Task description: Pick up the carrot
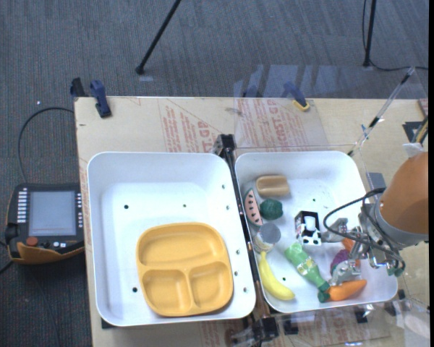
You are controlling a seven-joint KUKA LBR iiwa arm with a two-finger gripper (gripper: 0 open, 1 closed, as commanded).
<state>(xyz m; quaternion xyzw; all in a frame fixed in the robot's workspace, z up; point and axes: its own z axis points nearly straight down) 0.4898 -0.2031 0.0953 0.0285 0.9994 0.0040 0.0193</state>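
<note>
The carrot (345,290) lies in the right bin (325,161), in its near right corner, with the orange body pointing toward the right wall and the green leafy end (324,294) touching the base of a green bottle (304,262). A purple item (341,260) sits just behind the carrot, and a banana (273,279) lies to the left of the bottle. Further back in the same bin are a small black-and-white cow toy (308,229), a grey disc (267,234), a dark green round item (272,209), a watermelon slice (252,207) and a tan bread piece (273,186). The left bin (105,194) holds a yellow divided plate (184,267). The arm enters from the right, and the gripper (354,255) is positioned low over the near right corner, directly above the carrot and the purple item. The state of the fingers cannot be determined: cables and wrist hardware obscure them, and nothing is visibly between them. The step in hand is judged to be the final approach or descent onto the carrot; a grasp is not confirmed. The next move calls for alignment across the narrow width of the carrot body, clear of the purple item and the bin wall, followed by closure and a vertical lift. The crowding in this corner presents a risk of contacting the neighbouring item instead.
</note>
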